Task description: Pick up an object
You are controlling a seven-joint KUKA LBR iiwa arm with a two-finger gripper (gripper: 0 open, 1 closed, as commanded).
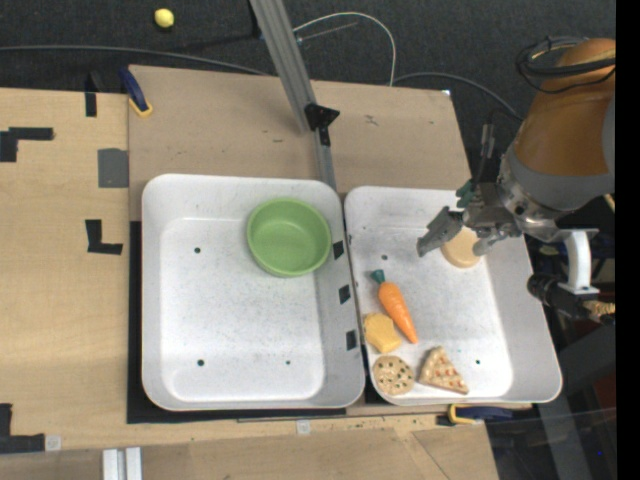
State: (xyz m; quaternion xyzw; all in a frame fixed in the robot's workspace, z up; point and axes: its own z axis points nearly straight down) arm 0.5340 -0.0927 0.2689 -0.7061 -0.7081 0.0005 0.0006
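My gripper (453, 248) is over the upper part of the right bin (520, 358), with its two dark fingers (435, 236) spread open. A round tan object (463, 256) lies on the bin floor just under and between the fingertips; whether they touch it I cannot tell. Lower in the same bin lie an orange carrot (397, 308), a yellow chunk (380, 331), a round cookie (392, 374) and a pizza slice (441, 370). A green bowl (289, 236) sits at the top of the left bin (170, 368).
A grey pole (285, 48) slants down to the ridge between the bins. Cables run across the bench behind the bins. A small yellow ball (164, 17) rests on the dark floor at the top left. The arm's orange band (565, 118) rises at the right.
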